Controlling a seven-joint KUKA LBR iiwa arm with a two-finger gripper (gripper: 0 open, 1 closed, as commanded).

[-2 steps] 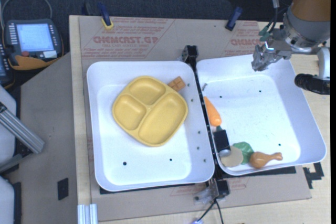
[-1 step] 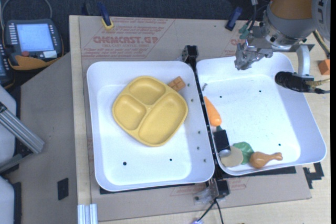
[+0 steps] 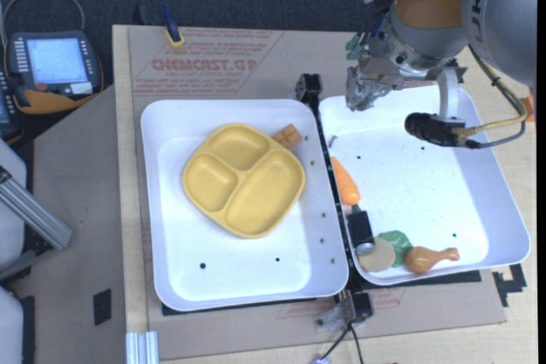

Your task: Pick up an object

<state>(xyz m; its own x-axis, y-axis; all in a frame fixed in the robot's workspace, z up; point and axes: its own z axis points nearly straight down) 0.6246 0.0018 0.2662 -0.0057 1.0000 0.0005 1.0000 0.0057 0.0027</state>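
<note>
In the right bin, along its left wall, lie an orange carrot and a black block. At the near corner sit a tan round piece, a green piece and a brown drumstick. My gripper hangs over the far left corner of this bin, well above the carrot and apart from every object. Nothing shows in its grasp.
The left bin holds a yellow divided plate with a small brown block at its far right edge. A black cable fitting hangs from the arm over the right bin. A pendant lies off the bench at the left.
</note>
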